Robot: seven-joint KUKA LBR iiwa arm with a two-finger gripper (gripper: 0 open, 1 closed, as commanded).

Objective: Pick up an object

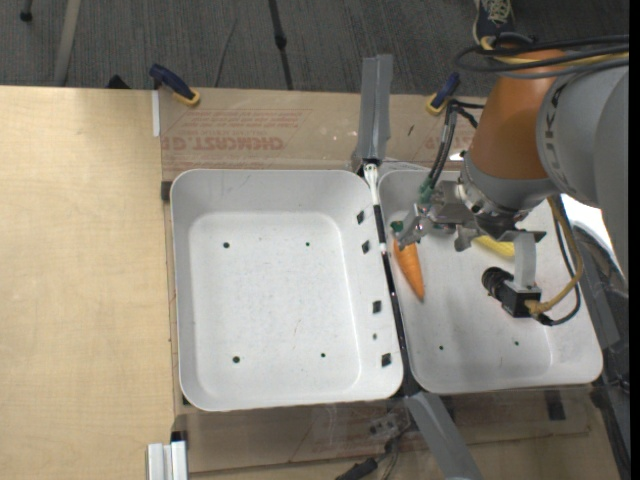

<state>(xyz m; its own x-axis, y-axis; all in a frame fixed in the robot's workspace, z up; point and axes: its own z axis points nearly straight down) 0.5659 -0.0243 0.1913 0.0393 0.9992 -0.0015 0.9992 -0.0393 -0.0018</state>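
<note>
- My pincer (432, 220) is hovering over the right bin (560, 368), just above the orange carrot (409, 269).
- Whether it is apart or together, I cannot tell.

A pale wooden counter (80, 268) is seen from above. Two shallow white bins are set on it side by side, the left bin (185, 298) touching the right bin (500, 373). Brown cardboard (250, 133) is laid beneath them.

Floor (200, 28): dark grey carpet, crossed by thin stand legs (275, 28). Surface (80, 268): pale plywood. Cardboard sheet (260, 133) at rear, held by two spring clamps (172, 81).
</note>
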